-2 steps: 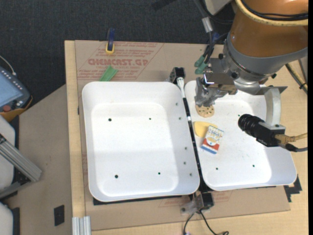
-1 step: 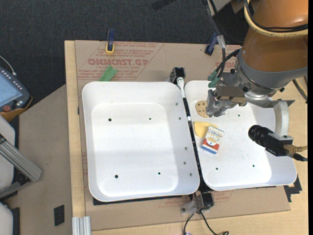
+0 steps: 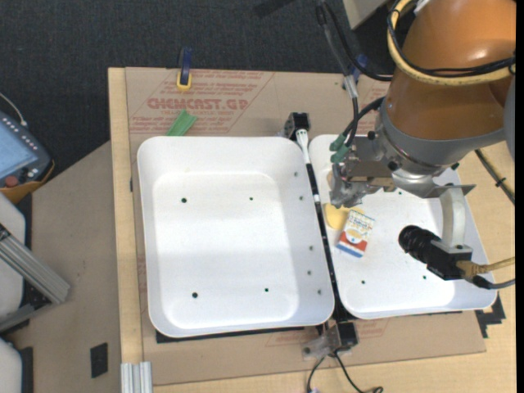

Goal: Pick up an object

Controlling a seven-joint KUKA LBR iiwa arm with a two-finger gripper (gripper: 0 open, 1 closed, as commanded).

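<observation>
- Camera view, slanted down on the bench: two shallow white bins side by side, left bin (image 3: 164, 244) and right bin (image 3: 393, 289), resting on a sheet of brown cardboard (image 3: 246, 97).
- Arm (image 3: 446, 72): reaches over the right bin, with the gripper (image 3: 344, 196) low over that bin's left part, near the dividing wall. Whether it is apart or together cannot be told, and nothing is seen clamped in it.
- Small packet (image 3: 357, 232): white with orange, red and blue print. It lies flat on the right bin's floor, just below the gripper. Its long axis runs roughly top to bottom of the view, leaning a little, with the upper end toward the right and the red-and-blue end nearest the camera.
- Yellow piece (image 3: 333, 217): just left of the packet, close to the bin's left wall.
- Green strip (image 3: 182, 124): on the cardboard behind the left bin.
</observation>
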